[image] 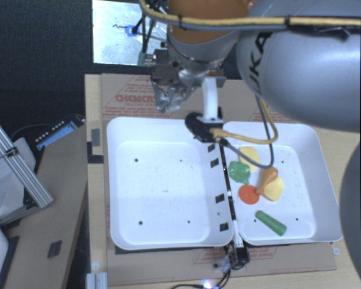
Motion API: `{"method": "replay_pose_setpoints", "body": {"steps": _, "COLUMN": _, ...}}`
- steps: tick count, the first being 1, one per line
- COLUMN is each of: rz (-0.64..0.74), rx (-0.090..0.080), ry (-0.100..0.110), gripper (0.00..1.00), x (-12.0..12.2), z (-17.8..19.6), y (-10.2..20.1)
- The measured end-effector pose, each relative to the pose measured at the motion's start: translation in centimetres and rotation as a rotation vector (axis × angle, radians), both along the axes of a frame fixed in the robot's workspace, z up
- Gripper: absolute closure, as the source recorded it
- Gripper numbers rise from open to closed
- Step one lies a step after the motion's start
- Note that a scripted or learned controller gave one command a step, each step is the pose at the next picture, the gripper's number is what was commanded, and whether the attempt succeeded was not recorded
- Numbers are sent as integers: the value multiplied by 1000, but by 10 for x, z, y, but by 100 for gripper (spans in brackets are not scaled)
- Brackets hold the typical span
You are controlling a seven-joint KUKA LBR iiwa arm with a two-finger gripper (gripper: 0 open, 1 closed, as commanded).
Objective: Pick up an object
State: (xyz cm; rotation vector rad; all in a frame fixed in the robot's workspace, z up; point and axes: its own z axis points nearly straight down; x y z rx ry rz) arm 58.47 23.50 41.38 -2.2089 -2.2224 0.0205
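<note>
The gripper (168, 100) hangs above the far edge of the left bin (127, 169), near the top-middle of the camera view, w/ the big grey arm (299, 62) and its orange band (206, 17) looming over it from the right. Can't tell how its end stands; it's a blur of metal from this angle, and nothing shows pinched in it.

All the pickable stuff sits in the right bin (307, 169), well apart from the gripper, down and to the right of it. Clustered near the divider between bins: a pale yellow piece (249, 153) furthest back, a green leafy-looking piece (238, 172) just in front of it, then a round red-orange item (249, 194). Beside that, an orange-brown item (267, 179) leans against a yellow one (274, 190), touching. A green, cucumber-like stick (271, 222) lies alone nearer the front, at a slant.

A yellow cable (248, 138) runs across the bin's back part.
</note>
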Motion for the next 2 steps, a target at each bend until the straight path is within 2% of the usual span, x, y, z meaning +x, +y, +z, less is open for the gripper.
{"method": "replay_pose_setpoints", "body": {"steps": 1, "rz": -6, "rx": 5, "ry": -24, "gripper": 100, "x": 87, "z": 38, "y": -2}}
{"method": "replay_pose_setpoints", "body": {"steps": 2, "rz": -6, "rx": -1, "ry": 0, "gripper": 100, "x": 66, "z": -143, "y": -2}}
